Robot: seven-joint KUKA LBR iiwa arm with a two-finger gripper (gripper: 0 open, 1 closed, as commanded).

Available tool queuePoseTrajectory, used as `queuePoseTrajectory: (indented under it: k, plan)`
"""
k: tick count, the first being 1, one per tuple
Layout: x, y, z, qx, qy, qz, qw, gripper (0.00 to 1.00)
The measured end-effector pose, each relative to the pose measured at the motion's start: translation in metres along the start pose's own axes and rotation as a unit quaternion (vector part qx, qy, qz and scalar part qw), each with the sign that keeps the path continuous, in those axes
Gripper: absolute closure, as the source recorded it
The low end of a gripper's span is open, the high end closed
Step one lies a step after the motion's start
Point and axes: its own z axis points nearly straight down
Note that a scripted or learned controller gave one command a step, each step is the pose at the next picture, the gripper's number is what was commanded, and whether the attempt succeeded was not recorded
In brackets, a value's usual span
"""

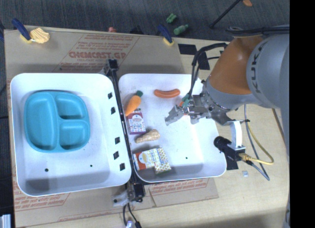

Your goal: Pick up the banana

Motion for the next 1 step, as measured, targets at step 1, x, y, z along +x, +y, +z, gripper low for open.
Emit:
queuePoseTrajectory:
  k: [1]
  plan:
    - [0.0414,-0.0337,0.1149,0.000,0.000,0.245,0.9696,0.00]
